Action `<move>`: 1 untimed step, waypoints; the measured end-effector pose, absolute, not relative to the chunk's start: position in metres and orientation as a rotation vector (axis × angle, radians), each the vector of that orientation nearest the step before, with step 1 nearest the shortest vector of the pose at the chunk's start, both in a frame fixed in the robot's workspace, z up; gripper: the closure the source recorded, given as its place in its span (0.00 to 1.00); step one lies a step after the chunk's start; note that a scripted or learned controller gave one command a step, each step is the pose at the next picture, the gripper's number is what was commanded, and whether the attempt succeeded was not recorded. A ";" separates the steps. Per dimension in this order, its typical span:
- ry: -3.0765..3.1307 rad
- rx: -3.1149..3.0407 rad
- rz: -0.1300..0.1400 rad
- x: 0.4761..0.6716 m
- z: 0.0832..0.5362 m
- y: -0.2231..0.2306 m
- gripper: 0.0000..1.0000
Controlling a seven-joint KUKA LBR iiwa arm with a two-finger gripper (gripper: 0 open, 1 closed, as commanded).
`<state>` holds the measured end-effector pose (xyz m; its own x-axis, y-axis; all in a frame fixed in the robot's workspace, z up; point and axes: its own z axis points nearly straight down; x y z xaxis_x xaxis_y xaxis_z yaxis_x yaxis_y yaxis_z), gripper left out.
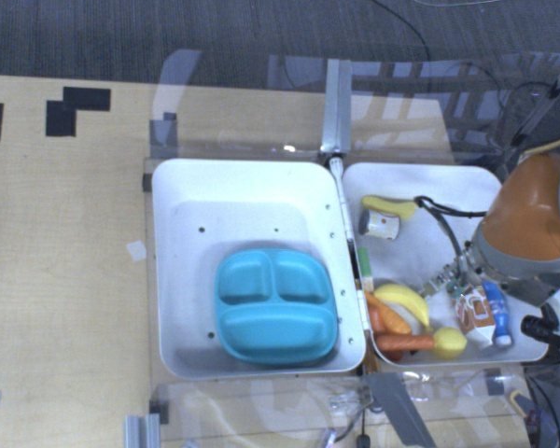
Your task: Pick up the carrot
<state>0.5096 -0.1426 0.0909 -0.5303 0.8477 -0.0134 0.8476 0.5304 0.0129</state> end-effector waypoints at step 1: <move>2.992 0.888 0.000 0.493 0.091 -0.207 1.00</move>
<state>0.4929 -0.2066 0.0908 -0.8379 0.5454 -0.0201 0.5454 0.8382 0.0057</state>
